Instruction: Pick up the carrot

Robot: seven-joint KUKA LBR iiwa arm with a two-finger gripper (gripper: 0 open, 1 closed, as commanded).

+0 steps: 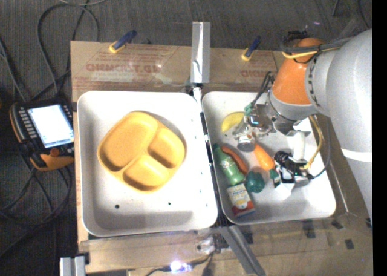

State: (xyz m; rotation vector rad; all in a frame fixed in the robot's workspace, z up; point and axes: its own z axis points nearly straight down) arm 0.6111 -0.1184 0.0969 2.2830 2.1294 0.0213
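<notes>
We are seeing the carrot [263,157] lying in the bin on the view's right [320,208], between the green bottle [230,169] and the bin's far wall, just beside the pincer [247,138]. We are not able to tell whether the pincer is wide or narrow. A yellow tray [142,151] is sitting in the other bin [91,208].

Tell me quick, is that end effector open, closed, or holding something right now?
End effector: cannot be told from this view. It is over the right bin, close to the carrot.
</notes>
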